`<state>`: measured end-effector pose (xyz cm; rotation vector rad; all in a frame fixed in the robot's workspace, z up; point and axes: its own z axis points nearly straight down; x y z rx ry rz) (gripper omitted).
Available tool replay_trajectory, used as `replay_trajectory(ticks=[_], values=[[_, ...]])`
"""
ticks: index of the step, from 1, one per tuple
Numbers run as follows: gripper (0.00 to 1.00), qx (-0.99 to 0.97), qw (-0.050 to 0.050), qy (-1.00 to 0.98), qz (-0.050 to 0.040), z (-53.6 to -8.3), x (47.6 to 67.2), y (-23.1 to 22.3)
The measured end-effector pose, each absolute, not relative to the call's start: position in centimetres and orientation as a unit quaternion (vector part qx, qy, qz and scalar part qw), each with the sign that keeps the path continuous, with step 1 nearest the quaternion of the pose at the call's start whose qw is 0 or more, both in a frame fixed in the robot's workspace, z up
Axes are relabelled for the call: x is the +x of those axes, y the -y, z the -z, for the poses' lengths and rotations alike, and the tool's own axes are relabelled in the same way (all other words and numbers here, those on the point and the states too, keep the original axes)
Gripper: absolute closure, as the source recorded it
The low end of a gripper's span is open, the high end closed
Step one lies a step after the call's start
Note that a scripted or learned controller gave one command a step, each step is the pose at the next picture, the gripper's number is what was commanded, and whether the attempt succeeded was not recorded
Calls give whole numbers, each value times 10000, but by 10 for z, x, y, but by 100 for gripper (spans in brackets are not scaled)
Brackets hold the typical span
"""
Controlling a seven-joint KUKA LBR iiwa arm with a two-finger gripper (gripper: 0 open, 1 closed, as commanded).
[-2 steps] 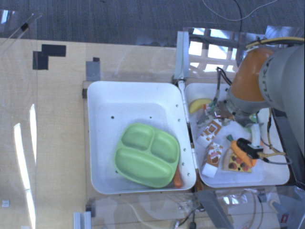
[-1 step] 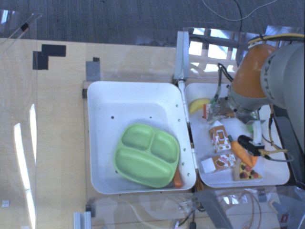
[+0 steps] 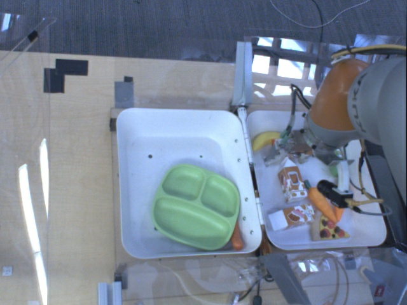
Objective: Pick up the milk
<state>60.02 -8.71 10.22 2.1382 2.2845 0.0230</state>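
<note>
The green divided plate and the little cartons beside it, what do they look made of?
The green divided plate looks like moulded plastic: one even colour, soft sheen, rounded compartments. The upright carton and the lying carton look like printed cardboard or toy plastic; the view is too coarse to tell which.

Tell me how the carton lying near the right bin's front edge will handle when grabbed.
The carton looks like a small boxy toy, so probably light and fairly stiff. Lying flat, it seems unlikely to roll. Its smooth printed faces may slip, and the pizza slice alongside could get nudged.
</note>
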Motion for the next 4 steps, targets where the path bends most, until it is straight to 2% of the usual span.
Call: replay_trajectory(ticks=[1,2,3,4], values=[[100,6830,85,-7303,-98,-114,603,87],[0,6830,84,-7303,-98,-114,602,86],[0,6657,82,-7461,-66,-94,581,134],[100,6647,89,-7470,-77,-103,582,132]])
